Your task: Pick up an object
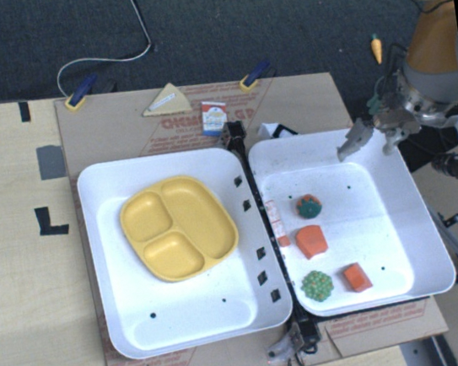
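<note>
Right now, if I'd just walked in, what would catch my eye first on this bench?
Probably the big yellow divided plate, lying alone in the left bin. Next, the small bright things in the right bin: two orange blocks, a green ball and a darker green-and-red ball. The robot's gripper hangs over that bin's far right corner.

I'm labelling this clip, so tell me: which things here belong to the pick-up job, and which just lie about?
Job: gripper; right bin; teal ball; orange block; green ball; small orange block.

Lying about: left bin; yellow tray; small carton; blue clamps; white cable.
</note>
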Motion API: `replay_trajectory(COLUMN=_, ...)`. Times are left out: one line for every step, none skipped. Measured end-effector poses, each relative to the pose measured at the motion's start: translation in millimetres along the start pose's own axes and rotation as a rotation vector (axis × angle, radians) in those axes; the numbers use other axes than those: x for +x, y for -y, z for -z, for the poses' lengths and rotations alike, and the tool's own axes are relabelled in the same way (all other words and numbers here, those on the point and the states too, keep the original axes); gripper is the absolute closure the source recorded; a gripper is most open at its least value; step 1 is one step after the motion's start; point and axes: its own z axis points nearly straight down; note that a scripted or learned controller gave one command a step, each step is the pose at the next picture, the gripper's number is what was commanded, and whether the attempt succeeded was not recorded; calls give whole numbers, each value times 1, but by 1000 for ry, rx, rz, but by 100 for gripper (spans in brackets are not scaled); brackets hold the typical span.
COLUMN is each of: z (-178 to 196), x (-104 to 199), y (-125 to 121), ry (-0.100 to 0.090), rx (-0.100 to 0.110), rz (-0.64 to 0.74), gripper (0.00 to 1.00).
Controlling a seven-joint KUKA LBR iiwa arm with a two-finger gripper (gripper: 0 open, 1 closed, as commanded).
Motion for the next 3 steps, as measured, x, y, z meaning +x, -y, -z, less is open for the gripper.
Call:
replay_trajectory(z=-94, x=59, y=-19, ry=-2, rx=3, rz=1, gripper=0)
replay_trajectory(z=-136, x=99, y=3, ry=1, rx=-1, rz=1, gripper=0)
replay_trajectory(z=-126, x=98, y=2, ry=3, rx=-4, rz=1, gripper=100)
